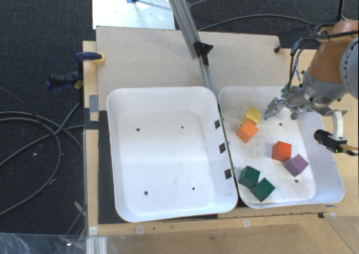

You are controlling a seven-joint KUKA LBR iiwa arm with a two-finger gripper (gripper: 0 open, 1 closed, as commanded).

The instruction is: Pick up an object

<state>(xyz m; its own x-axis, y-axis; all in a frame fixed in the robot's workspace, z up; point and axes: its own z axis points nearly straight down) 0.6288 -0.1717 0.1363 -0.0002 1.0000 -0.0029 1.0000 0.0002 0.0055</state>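
The yellow block (253, 115) lies tilted, its long axis running toward 2 o'clock, in the right bin (331, 191). The arm (331, 62) reaches in from 3 o'clock, its jaws (285, 110) spread and holding nothing, just beside that block. The bin also holds an orange block (247, 131), a red block (281, 151), a purple block (296, 165) and two green blocks (256, 182).

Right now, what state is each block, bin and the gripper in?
gripper: over the right bin, beside the yellow block, nothing seen between its fingers
yellow block: lying in the right bin, touching the orange block
orange block: lying loose
red block: lying loose
purple block: lying loose, beside the red one
two green blocks: lying side by side
right bin: holding all six blocks
left bin: bare white floor
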